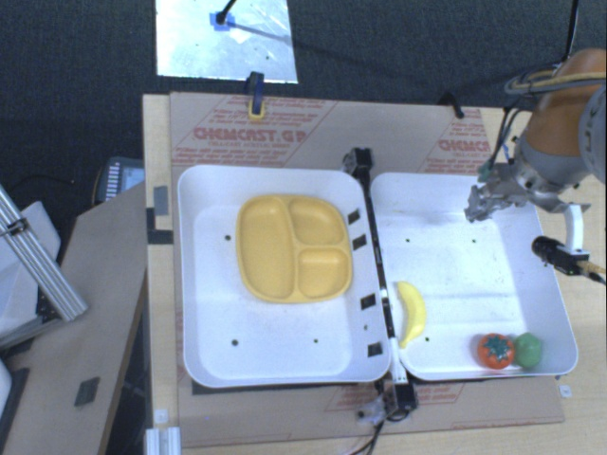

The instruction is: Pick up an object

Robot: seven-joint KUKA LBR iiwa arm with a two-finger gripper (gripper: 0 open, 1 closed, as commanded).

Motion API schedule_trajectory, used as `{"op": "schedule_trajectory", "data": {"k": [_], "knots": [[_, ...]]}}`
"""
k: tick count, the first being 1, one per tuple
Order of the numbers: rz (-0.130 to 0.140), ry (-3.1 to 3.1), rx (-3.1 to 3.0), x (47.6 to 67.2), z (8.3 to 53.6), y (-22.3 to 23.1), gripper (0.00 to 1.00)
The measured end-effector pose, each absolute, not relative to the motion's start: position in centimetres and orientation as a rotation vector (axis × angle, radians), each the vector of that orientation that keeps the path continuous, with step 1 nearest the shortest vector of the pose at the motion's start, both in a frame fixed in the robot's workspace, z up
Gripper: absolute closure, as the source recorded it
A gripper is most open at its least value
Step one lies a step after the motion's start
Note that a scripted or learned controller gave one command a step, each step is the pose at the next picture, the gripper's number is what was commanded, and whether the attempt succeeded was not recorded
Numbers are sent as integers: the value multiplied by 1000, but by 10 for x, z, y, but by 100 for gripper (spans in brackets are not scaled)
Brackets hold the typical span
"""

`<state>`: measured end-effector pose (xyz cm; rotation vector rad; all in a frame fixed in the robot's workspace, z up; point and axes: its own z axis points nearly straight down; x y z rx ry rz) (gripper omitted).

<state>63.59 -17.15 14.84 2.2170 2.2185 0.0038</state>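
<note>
banana (412,313) low-left of hand (477,205), well apart

Dark carpet floor (76,64) w/ shiny foil sheet (226,25) behind wooden bench (156,140).

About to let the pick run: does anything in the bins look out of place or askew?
Nothing looks spilled or broken. The yellow tray sits slightly rotated in the left bin. In the right bin, the banana lies against the left wall, and the tomato and green fruit crowd the near right corner. The gripper is at the far side.
</note>
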Motion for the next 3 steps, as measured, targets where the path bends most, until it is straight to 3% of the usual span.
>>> {"op": "schedule_trajectory", "data": {"k": [2, 3], "knots": [[5, 2224, 2211, 646, 237, -169, 100], [2, 2232, 2211, 644, 228, -109, 100]]}}
